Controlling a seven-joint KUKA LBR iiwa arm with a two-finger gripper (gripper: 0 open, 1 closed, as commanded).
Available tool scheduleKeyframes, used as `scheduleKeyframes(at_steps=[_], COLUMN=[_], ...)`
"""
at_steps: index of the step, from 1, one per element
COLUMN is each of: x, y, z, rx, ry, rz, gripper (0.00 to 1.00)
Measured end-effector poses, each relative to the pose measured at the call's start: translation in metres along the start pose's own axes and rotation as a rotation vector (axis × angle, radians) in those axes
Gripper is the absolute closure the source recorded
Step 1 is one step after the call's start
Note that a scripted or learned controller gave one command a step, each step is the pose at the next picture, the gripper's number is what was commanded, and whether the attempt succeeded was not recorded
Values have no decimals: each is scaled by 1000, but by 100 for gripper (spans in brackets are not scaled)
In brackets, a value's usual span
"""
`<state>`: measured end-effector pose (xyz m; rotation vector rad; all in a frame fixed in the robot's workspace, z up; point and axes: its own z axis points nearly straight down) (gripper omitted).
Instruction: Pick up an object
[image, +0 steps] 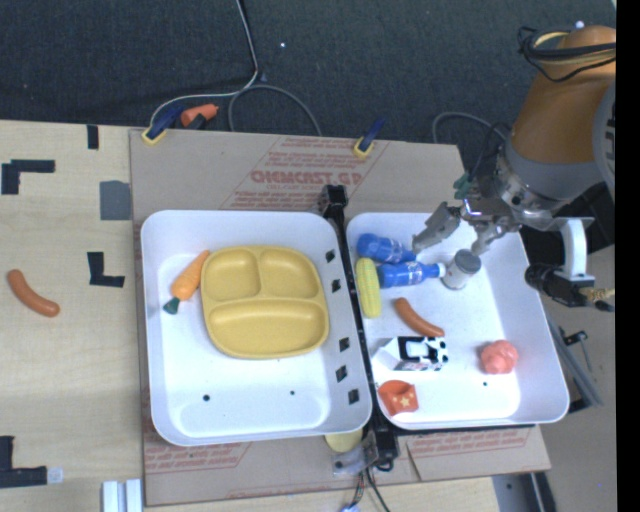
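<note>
My gripper (460, 238) hangs over the upper part of the right bin (535, 330), fingers spread open with nothing between them. Just below it stands a small grey cylinder (462, 270). To its left lie a blue bottle (398, 270) and another blue item (376, 245). Beside the bin's left wall sits a yellow corn cob (368, 289). Further down are a brown sausage (417, 317), a black-and-white toy (422, 351), a pink lump (498, 357) and a red fruit (398, 397).
The left bin (170, 390) holds a yellow divided plate (265, 301) and an orange carrot (186, 278). Another sausage (32, 293) lies on the bench far left. The divider between the bins (348, 310) runs beside the corn. Cables and clamps sit behind the bins.
</note>
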<state>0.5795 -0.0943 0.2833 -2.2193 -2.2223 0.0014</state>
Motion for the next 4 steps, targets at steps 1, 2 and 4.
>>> scheduleKeyframes(at_steps=[1,2,4], x=[-42,-12,57], y=[-17,-36,-4], z=[109,200,93], rx=[12,-3,-10], ry=[0,-3,2], rz=[6,1,-8], gripper=[0,0,100])
